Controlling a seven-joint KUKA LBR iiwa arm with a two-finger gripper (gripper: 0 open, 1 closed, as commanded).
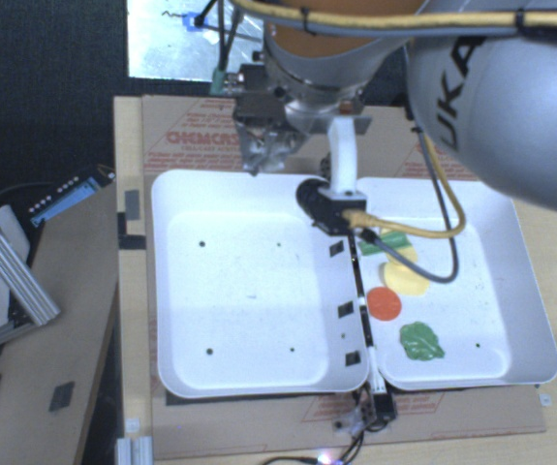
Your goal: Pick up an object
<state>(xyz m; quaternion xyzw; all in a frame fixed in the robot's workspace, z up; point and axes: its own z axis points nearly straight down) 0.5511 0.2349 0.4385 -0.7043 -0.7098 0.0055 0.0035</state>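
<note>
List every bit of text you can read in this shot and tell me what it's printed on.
"UK", partly cut off: large dark letters on the grey arm.
"CHEMCRA...", red print, the rest hidden: on the cardboard sheet under the bins.
More red print on the cardboard's front edge: too small to read.
Marks on the blue strip at left: too blurred to read.

- Arm (510, 85): bulky rounded grey shell with dark block lettering, "UK" legible.
- Orange band (341, 3): glossy, just left of the lettering.
- Yellow cable (375, 15) crosses the orange band.
- Below the band: metallic wrist, white stem.
</note>
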